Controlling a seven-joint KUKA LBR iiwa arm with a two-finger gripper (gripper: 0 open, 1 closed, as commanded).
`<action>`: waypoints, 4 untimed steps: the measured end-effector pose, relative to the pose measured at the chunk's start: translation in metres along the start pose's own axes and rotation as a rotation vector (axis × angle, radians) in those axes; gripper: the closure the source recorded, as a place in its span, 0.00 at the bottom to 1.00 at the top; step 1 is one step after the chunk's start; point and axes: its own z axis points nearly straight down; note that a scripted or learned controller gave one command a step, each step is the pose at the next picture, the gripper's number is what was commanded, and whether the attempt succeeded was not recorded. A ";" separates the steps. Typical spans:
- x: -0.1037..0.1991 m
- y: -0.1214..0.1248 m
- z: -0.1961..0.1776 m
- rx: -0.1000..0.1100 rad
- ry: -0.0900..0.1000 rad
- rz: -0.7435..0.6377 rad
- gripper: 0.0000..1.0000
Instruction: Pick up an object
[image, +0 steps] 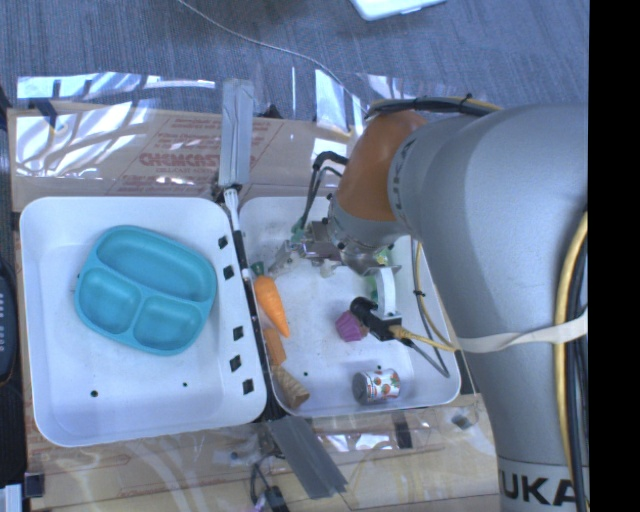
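My gripper hangs over the upper middle of the right bin, under the orange-banded wrist. An orange carrot with a green top lies just below and left of it, along the bin's left wall. A small purple object sits in the middle of the bin, below the gripper. Near the front edge lies a small printed can on its side. Nothing shows in the gripper's grasp.
A smaller orange piece and a tan, cone-like object lie along the right bin's left wall. The left bin holds a blue divided plate. The arm's grey body covers the right bin's right side.
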 end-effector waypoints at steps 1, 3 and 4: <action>-0.036 -0.052 -0.022 0.002 0.001 0.002 0.00; -0.073 -0.099 -0.009 0.000 0.000 -0.007 1.00; -0.033 -0.073 -0.108 -0.006 0.002 -0.004 1.00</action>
